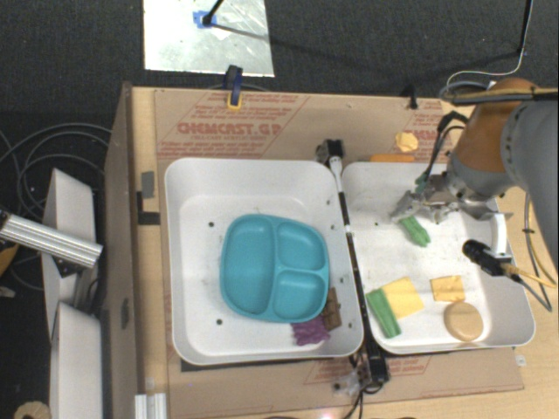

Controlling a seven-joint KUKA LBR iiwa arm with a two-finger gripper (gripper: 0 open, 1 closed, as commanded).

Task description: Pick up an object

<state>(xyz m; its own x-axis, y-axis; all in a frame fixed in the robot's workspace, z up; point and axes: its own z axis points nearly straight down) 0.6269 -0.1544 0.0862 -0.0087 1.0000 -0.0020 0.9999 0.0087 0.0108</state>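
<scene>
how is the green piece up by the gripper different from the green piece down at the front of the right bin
The small green piece beside the gripper lies in the middle of the right white bin, apart from other items; the longer green stick at the front lies against a yellow block. The upper one looks shorter and stubbier, the front one longer. Both are green, lie flat and slant the same way.

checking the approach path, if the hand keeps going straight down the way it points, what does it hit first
Most likely the green piece in the right bin: the hand hangs just above its upper end, pointing down at it. Height is hard to judge from this slanted view, so it may already be touching.
</scene>
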